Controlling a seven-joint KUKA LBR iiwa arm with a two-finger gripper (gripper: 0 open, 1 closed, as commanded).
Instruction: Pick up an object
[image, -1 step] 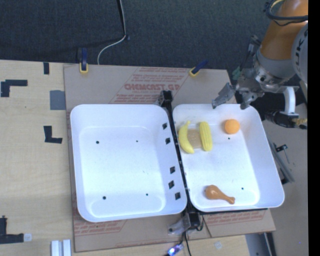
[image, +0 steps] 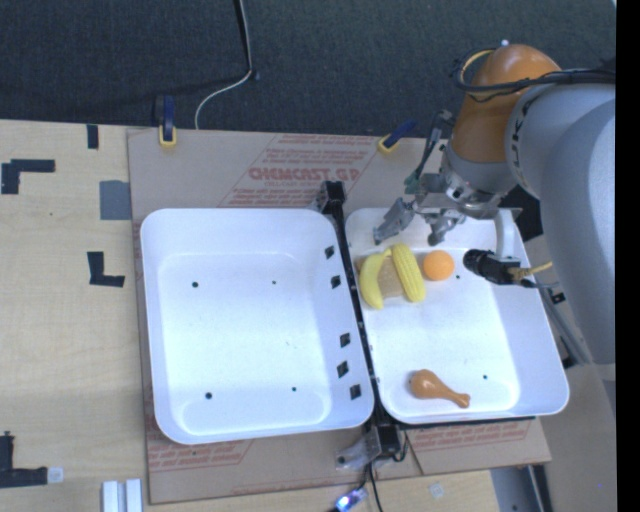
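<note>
In the right bin (image: 500, 330) lie a yellow banana (image: 372, 281), a corn cob (image: 407, 273) leaning against it, a small orange ball (image: 437, 265) and a brown chicken drumstick (image: 436, 387). My gripper (image: 415, 226) hangs over the bin's far end, just above the corn and banana. Its two fingers (image: 391, 222) are spread apart, open, with nothing between them.
The left bin (image: 240, 320) sits beside the right one, with a black divider strip (image: 350, 300) between them. Both rest on a cardboard sheet (image: 290, 170). The grey arm with its orange band (image: 500, 85) fills the upper right.
</note>
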